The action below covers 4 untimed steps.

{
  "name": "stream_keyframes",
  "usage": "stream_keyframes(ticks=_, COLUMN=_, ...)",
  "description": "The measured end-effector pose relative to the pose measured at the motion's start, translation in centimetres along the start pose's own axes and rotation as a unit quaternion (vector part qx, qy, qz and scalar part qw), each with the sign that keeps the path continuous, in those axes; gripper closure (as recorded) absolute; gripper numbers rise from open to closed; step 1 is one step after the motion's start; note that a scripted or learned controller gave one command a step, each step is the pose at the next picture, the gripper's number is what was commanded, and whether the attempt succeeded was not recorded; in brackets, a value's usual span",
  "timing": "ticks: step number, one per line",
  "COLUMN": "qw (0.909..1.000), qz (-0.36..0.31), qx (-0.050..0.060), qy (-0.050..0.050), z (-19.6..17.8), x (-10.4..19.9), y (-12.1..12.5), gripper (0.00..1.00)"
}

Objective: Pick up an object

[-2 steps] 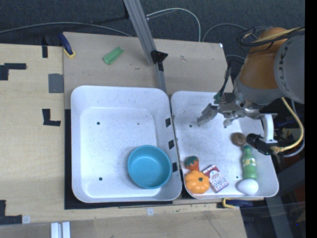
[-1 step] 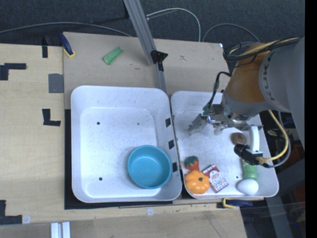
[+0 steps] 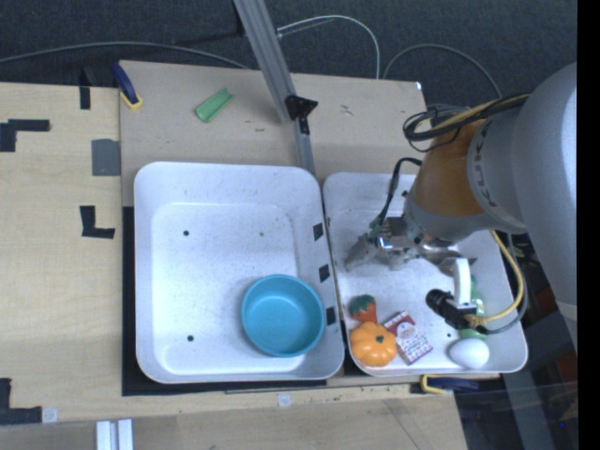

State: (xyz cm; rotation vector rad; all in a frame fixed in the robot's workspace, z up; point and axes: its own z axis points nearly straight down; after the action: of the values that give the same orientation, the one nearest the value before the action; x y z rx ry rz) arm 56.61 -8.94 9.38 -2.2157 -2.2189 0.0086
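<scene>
Lying near, below the fingers (image 3: 361, 249), apparently spread, ungrasped: orange pumpkin (image 3: 374, 343).

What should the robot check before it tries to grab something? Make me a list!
1. Gripper is above the right bin: ok.
2. Nothing between the fingers yet: ok, they look bare.
3. Gripper lined up over a toy: not ok, it hangs over bare floor, up from the orange pumpkin.
4. Toys in reach: ok, the pumpkin, a small red and white card and a white egg lie along the right bin's near edge.
5. Space around the pumpkin: not ok, the card touches it.
6. Blue bowl out of the way: ok, it sits in the left bin.
</scene>
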Motion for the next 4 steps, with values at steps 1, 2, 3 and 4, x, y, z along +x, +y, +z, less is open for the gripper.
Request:
stream_keyframes(ticks=1, qw=1.0, qz=0.0, qx=-0.002, qy=0.0, z=-1.3, x=0.0, y=0.1, gripper=1.0)
stream_keyframes(ticks=2, qw=1.0, qz=0.0, qx=-0.006, qy=-0.001, z=-7.6, x=-0.1, y=0.1, gripper=1.0)
stream_keyframes(ticks=3, qw=1.0, qz=0.0, qx=-0.006, qy=-0.001, z=-12.4, x=-0.1, y=1.0, gripper=1.0)
stream_keyframes(ticks=4, qw=1.0, qz=-0.001, qx=-0.006, qy=0.0, z=-17.1, x=0.6, y=1.6, gripper=1.0)
